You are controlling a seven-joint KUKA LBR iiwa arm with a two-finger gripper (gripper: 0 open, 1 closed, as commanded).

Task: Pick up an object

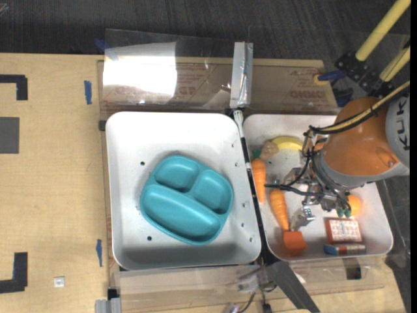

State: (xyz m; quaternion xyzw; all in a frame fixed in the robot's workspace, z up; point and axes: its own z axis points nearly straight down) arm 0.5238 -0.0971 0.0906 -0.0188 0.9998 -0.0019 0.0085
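My gripper (305, 214) hangs low over the right bin (384, 240), under the arm's orange band (358, 149). Its tip is just right of an orange carrot (279, 208) and above an orange block (294, 241). A second carrot (259, 178) lies along the bin's left wall. A yellow banana (287, 143) rests at the back, partly hidden by the arm. A red and white box (343, 229) sits right of the gripper, with a thin red and blue item (344, 247) in front of it. I see nothing held by the gripper.
The left bin (130, 149) holds a teal divided plate (187, 197). A small orange ball (354, 206) peeks out beside the wrist. A clear plastic wall (169, 77) stands behind the bins. Yellow rods (388, 21) cross the upper right.
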